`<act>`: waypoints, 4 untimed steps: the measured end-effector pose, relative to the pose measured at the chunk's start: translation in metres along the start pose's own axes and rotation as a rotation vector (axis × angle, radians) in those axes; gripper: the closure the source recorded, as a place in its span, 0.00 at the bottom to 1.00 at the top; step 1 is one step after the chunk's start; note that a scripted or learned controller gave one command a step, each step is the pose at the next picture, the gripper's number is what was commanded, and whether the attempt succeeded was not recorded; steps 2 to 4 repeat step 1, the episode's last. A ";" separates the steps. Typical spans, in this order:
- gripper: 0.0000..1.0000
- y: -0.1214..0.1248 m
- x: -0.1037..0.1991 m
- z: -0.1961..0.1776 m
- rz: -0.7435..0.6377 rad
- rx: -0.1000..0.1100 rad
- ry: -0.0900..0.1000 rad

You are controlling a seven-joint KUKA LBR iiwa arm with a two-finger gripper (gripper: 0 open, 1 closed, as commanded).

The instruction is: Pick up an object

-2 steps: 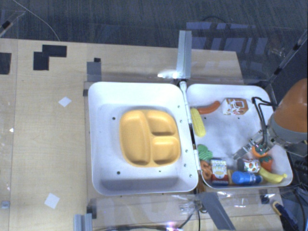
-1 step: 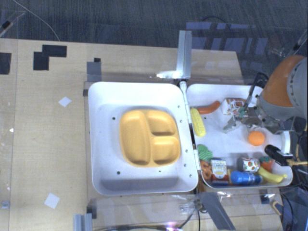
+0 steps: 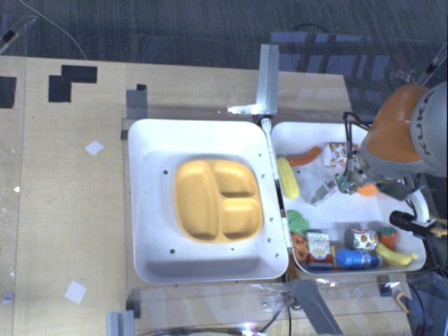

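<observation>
My gripper (image 3: pixel 320 192) hangs low over the middle of the right bin (image 3: pixel 417 203), pointing left from the grey arm with its orange band (image 3: pixel 393 123). A yellow corn cob (image 3: pixel 288 178) lies just left of it by the bin's left wall. A red sausage (image 3: pixel 304 157) lies above it, next to a small printed packet (image 3: pixel 334 155). An orange piece (image 3: pixel 368 190) shows right of the wrist, partly hidden by it. Nothing is visibly in the gripper.
Along the right bin's front edge lie a green piece (image 3: pixel 298 222), a small carton (image 3: pixel 318 247), a blue bottle (image 3: pixel 357 259), a printed can (image 3: pixel 364 239) and a banana (image 3: pixel 397 257). The left bin (image 3: pixel 150 208) holds a yellow divided tray (image 3: pixel 216 199).
</observation>
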State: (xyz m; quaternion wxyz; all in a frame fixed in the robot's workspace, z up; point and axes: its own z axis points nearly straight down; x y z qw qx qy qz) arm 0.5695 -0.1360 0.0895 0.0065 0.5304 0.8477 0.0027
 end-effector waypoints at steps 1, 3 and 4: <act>0.00 0.028 -0.012 -0.012 -0.030 0.003 0.003; 0.00 0.028 -0.012 -0.012 -0.030 0.003 0.003; 0.00 0.028 -0.012 -0.012 -0.030 0.003 0.003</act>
